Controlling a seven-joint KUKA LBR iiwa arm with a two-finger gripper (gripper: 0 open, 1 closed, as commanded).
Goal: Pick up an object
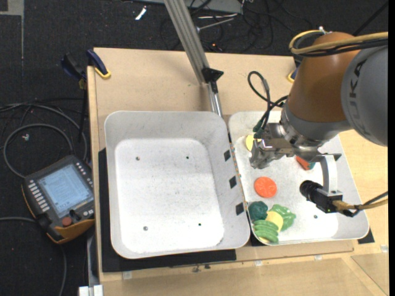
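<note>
The jaws point(261, 158) hung low over the right bin point(352, 227), above an orange round toy point(265, 186); I cannot tell their state.

The left bin point(166, 184) lies open; toys point(271, 217) and the arm point(327, 91) crowd the right bin point(352, 227).

The scene is evenly and brightly lit from above. The left bin point(166, 184) is rendered near-white with faint speckling. Soft shadows are cast beneath the arm point(336, 85) onto the right bin point(345, 227). Slight softness and grain are seen throughout.
</note>
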